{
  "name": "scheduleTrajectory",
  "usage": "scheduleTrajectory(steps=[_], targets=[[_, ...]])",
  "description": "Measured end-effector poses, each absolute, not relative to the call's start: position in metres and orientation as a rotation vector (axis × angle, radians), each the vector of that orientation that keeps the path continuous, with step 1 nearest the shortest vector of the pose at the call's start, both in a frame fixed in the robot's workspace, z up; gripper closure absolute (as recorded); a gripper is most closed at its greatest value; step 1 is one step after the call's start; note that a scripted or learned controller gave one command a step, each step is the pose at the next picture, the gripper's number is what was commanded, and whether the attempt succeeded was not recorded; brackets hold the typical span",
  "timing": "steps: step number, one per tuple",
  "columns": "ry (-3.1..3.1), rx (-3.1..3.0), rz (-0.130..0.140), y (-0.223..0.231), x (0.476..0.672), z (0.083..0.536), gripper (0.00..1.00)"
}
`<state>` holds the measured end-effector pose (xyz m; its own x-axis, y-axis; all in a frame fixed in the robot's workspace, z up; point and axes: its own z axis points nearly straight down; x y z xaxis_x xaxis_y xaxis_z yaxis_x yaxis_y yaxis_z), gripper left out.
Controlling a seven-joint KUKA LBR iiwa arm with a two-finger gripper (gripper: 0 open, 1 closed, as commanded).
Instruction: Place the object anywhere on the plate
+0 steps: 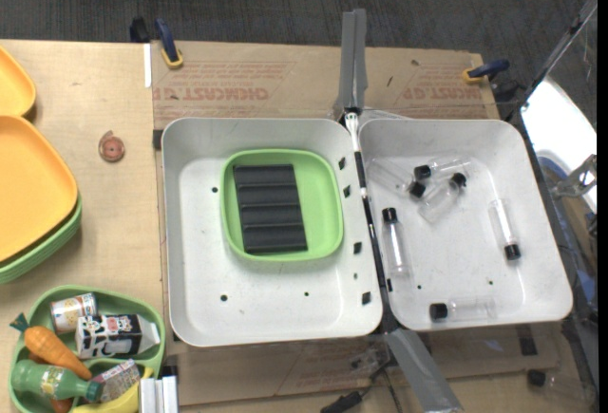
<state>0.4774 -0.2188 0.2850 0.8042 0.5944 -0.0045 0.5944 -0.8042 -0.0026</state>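
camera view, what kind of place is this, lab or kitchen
Probably a robotics lab bench, not a kitchen: two white bins clamped onto cardboard, clear tubes with black caps in the right one, a green plate in the left, toy food nearby.

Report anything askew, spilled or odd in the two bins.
Nothing is spilled or damaged. The clear black-capped tubes lie scattered at different angles across the right bin. The green plate in the left bin already carries a black ribbed block, sitting squarely.

Green square plate (282, 205) flat in left bin (190, 240), bearing dark ribbed block (270, 208); clear black-capped tubes (392, 240) scattered flat in bin right of plate.
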Motion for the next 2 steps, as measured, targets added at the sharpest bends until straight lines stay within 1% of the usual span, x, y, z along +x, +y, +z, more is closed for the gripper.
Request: scheduleTrajectory(steps=[1,2], targets=[[-0.840,-3.026,0.009,-0.222,0.477,0.315,0.00],[-0.781,-3.041,0.010,-0.222,0.477,0.287,0.00]])
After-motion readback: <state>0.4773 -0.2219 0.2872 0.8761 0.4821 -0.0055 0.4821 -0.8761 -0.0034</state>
